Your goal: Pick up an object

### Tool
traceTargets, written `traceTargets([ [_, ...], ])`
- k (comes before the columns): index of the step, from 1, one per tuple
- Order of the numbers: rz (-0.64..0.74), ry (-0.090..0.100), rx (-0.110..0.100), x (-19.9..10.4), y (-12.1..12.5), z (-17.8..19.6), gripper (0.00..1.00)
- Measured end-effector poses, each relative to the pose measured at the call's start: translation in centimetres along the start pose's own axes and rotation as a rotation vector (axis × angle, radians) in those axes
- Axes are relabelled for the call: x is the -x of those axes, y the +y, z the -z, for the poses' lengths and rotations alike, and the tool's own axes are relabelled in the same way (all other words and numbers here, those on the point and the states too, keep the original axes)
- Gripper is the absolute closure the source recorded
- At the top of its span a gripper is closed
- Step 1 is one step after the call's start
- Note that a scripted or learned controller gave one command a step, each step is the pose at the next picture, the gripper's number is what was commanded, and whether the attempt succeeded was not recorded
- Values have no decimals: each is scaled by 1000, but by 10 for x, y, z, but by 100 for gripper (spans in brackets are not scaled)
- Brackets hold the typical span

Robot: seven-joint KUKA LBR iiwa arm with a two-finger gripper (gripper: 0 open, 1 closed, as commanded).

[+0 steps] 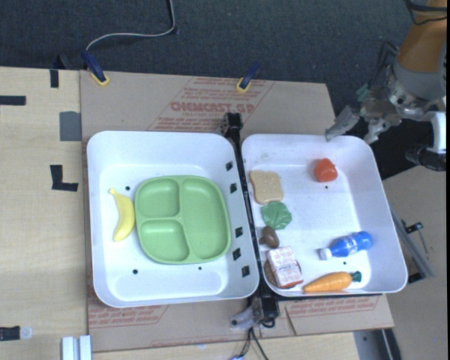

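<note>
jaws look spread and empty on the gripper [352, 122], hovering off the right bin's [375, 163] far corner (blurry there). tomato [325, 170] sits nearest: light, smooth, probably slippery, so pinch across its middle.

I am seeing my arm [422, 47] reaching in from the right, its orange band uppermost, wrist angling down and leftward. My gripper [354, 127] is hanging with fingers spread apart, gripping nothing.
</note>
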State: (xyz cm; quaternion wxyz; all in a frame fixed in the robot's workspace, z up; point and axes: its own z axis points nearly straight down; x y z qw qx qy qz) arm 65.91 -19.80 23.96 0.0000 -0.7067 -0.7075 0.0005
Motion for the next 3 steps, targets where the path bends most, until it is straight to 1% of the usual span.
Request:
traceTargets([
  [1,0,0,-3,25,8,-113,0],
  [2,1,-1,3,-20,10,-153,0],
  [3,2,-4,5,-19,11,-143,100],
])
